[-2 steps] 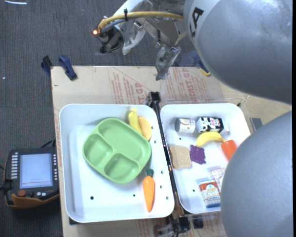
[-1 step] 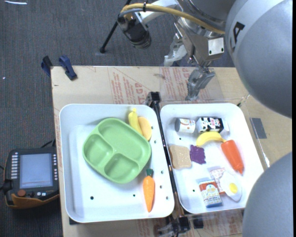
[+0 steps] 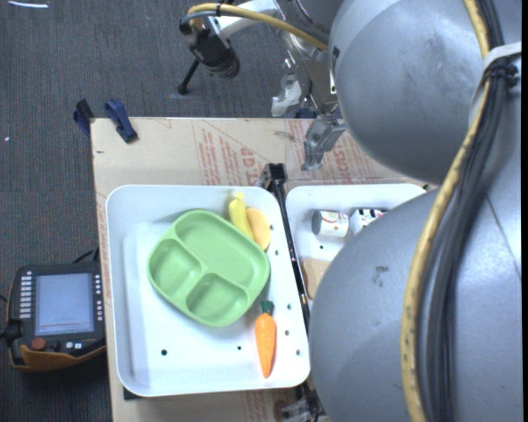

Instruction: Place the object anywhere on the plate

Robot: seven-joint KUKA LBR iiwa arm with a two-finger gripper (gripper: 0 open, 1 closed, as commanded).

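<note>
Floor [image 3: 35, 77] is dark grey carpet, evenly lit, no hard shadows. Bench top [image 3: 194, 148] is a pale brown board with red printing, and a blue clamp [image 3: 121, 120] sits at its far left corner. Handheld control pendant [image 3: 60, 310] with a lit grey screen lies on the carpet just left of the bench.

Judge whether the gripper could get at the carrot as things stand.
Probably yes: the carrot lies on the bin floor beside the plate, with nothing over it. The gripper hangs above the bench behind the bin.
</note>
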